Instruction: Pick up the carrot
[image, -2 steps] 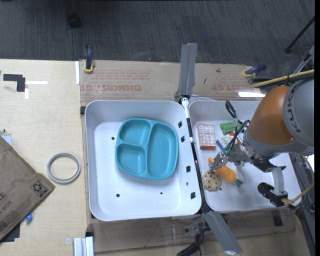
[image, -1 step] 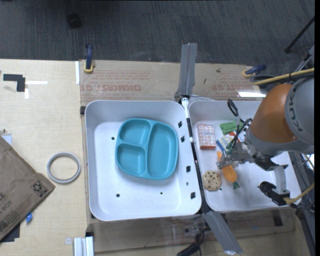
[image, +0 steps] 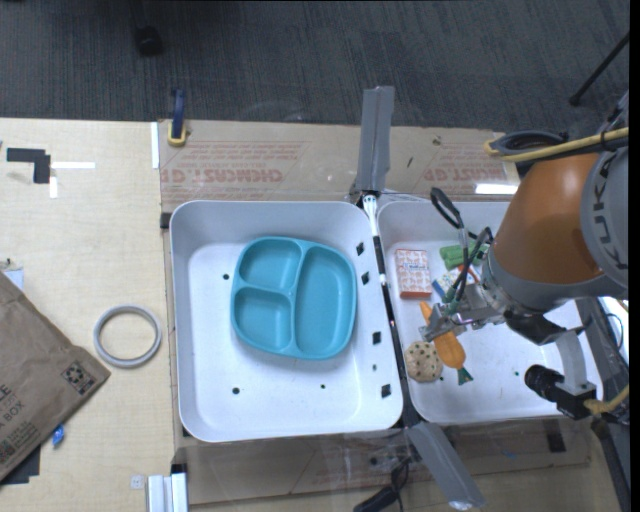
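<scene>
Centrally, two white bins (image: 190, 330) on a tan bench (image: 80, 250), dark carpet (image: 300, 50) along the top — gripper (image: 440, 322) over the carrot (image: 452, 353) at right, claw state unclear.

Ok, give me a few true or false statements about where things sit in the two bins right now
1. The blue divided plate lies in the left bin. True.
2. The carrot lies on the plate. False: it lies in the right bin, beside the cookie.
3. The gripper hovers over the right bin. True.
4. The tape ring sits inside the left bin. False: it lies on the bench left of it.
</scene>
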